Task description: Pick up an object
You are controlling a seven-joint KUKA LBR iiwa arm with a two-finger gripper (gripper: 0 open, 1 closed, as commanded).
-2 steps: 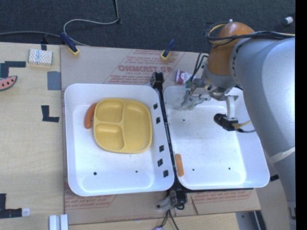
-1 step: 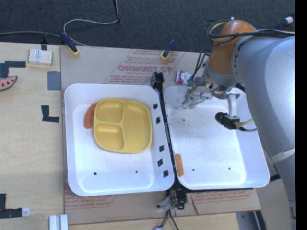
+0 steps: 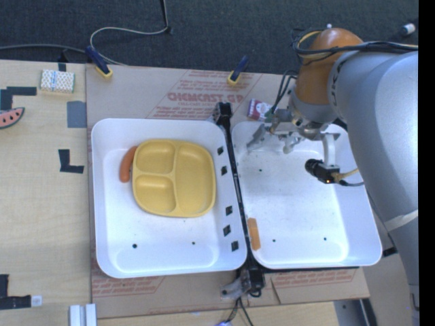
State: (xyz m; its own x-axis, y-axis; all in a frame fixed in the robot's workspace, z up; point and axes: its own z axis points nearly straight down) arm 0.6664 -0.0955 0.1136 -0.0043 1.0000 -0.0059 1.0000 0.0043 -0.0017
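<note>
Grey arm with orange band (image 3: pixel 325 53) comes in from the right and sits over the far end of the right shallow white bin (image 3: pixel 353 250). Two-finger gripper (image 3: pixel 273 140) is low over that bin's far left corner, close to the divider between the bins; fingers look spread apart with nothing between them, so released, not grasping. Small orange carrot-shaped piece (image 3: pixel 253 233) lies in the right bin against its left wall, near the front edge, well apart from the gripper. Left shallow white bin (image 3: pixel 112 250) holds a yellow plastic divided plate with three compartments (image 3: pixel 174 178), lying flat toward the far half of the bin. A second orange sausage-shaped piece (image 3: pixel 125 165) lies just beside the plate's left edge, touching or nearly so; can't tell which. Both bins sit on a brown cardboard sheet with red print (image 3: pixel 197 95). Small red-and-white packet (image 3: pixel 257 109) lies on the cardboard just beyond the right bin's far rim, near the gripper. Two blue-and-yellow clamps (image 3: pixel 99 61) at the cardboard's far edge.
</note>
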